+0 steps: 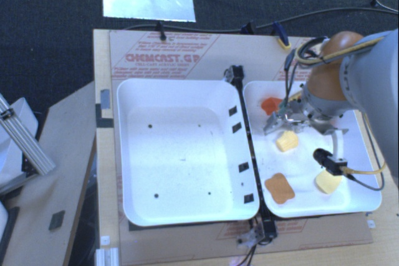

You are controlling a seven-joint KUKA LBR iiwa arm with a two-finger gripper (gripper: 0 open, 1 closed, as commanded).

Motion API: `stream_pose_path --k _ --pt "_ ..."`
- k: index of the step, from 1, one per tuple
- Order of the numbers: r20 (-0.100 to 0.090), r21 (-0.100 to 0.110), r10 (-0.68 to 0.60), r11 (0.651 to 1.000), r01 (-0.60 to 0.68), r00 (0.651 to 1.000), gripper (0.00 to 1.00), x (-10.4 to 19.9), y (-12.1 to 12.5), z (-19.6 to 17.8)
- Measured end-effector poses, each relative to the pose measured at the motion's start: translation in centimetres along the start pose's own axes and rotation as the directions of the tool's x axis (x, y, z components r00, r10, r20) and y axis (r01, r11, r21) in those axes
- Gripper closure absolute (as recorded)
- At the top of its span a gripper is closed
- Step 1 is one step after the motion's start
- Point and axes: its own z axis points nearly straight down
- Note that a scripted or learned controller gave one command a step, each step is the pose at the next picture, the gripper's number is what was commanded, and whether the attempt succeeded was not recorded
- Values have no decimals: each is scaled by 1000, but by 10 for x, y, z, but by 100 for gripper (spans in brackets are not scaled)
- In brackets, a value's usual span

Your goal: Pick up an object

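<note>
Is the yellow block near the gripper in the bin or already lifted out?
In the bin. The yellow block lies on the right bin's floor, just below the gripper, not between its fingers.

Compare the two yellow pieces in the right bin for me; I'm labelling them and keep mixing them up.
The yellow block lies mid-bin, just below the end effector; the pale yellow piece lies nearer the bin's front right corner, beside a black fitting. The block looks deeper yellow, the other paler. Both are small, chunky and similar in size.

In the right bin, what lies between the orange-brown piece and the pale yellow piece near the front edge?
In the camera view, only bare white bin floor lies between the orange-brown piece and the pale yellow piece.
</note>
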Motion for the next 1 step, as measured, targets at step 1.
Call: stream_pose_path --k 1 --pt "0 13 12 1000 -12 1000 0 -10 -62 1"
